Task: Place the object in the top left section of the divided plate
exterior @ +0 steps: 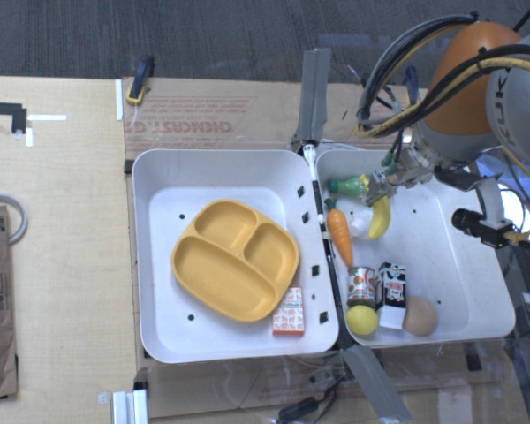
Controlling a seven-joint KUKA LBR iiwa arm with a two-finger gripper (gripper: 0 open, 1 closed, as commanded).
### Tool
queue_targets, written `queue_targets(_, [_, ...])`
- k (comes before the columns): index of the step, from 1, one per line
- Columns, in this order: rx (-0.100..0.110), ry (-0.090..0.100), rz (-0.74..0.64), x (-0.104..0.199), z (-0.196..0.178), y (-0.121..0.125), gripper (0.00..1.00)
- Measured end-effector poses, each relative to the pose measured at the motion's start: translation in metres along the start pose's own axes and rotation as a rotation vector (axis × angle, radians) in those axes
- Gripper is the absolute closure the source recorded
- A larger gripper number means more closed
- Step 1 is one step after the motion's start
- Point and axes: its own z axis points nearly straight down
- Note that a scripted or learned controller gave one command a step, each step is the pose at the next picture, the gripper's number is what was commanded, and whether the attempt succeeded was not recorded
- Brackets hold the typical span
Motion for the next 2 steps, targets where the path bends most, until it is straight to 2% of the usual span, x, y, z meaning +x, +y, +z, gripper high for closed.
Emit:
queue_targets(1, [-0.001,-0.001,-0.238,0.022,-0.061,-0.014,1.00])
queue_targets(2, [-0.001,-0.001,-0.478,-0.018,-0.045,0.026,1.00])
